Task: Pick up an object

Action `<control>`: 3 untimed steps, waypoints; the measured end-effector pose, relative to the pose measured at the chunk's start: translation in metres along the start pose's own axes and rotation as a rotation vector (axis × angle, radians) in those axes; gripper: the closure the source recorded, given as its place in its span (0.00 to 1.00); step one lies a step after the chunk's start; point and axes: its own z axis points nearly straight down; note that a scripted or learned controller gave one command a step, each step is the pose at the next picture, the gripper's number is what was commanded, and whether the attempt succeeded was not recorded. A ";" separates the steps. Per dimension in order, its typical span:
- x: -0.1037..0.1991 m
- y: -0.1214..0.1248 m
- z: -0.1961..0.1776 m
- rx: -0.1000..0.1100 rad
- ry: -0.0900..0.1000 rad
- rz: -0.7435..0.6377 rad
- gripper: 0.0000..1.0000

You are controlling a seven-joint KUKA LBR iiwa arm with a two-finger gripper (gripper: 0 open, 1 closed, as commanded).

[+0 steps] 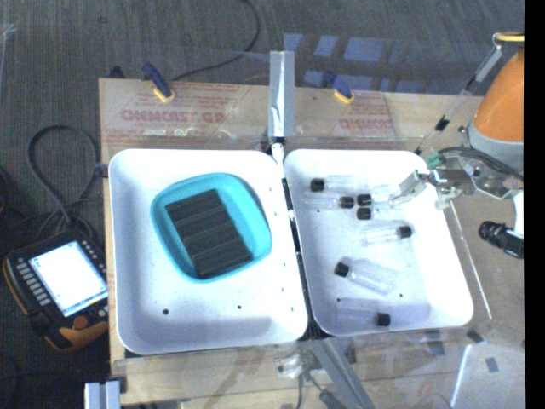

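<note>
We look down on a robotics lab bench: two white bins (294, 228) on a clamped plywood board (204, 113), a teach pendant (60, 284) with lit screen, and cables (60, 173) on grey carpet (85, 24).

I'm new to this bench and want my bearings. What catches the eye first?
The bright turquoise plastic dish holding a ridged black rectangular block dominates the left white bin. In the right white bin lie scattered clear plastic vials with black caps. The pincer hangs over that bin's upper right part.
</note>
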 end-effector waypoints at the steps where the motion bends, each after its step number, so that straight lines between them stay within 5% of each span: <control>1: 0.034 0.013 0.097 0.001 -0.001 -0.058 0.00; 2: -0.028 0.038 -0.039 -0.002 -0.004 -0.143 0.00; 3: -0.020 0.049 0.119 -0.008 0.003 -0.139 0.00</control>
